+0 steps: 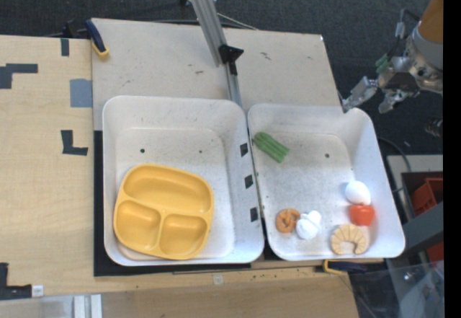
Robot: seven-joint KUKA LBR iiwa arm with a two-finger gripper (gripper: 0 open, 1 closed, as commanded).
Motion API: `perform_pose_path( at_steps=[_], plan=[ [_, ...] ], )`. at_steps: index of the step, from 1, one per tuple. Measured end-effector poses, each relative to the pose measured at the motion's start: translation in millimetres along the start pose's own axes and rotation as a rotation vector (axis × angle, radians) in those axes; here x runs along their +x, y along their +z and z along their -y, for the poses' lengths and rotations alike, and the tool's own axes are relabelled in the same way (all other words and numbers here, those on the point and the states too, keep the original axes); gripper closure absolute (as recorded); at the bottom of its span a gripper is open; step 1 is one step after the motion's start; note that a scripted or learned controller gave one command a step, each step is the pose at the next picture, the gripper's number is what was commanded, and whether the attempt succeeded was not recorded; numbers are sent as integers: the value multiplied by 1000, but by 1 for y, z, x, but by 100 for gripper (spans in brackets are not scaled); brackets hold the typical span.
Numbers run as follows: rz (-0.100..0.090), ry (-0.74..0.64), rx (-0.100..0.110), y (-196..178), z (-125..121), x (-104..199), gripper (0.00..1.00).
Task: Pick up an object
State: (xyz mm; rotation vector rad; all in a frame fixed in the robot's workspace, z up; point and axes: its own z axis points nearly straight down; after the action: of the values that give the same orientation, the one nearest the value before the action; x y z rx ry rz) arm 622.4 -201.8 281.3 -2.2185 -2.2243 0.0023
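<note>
the gripper (392, 86) hangs outside the right bin (385, 165), just beyond its far right corner; nothing lies between its fingers, and their spread cannot be judged. candidate objects all sit inside the right bin: a green piece (271, 146) near its far left side, well apart from the rest; a pretzel (287, 220), white lump (308, 225), croissant (350, 239), red piece (362, 214) and white egg (357, 192) crowd its near edge. recommendation: take the isolated green piece, closing across its narrow width.
</note>
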Motion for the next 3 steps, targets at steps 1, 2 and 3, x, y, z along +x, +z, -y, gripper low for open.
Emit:
perform_pose_path(
  at_steps=[1, 2, 3],
  plan=[
    [0, 0, 0, 0, 0, 0, 0],
    [-1, 0, 5, 51, -7, 7, 0],
    [-1, 1, 6, 110, -13, 2, 0]
  ],
)
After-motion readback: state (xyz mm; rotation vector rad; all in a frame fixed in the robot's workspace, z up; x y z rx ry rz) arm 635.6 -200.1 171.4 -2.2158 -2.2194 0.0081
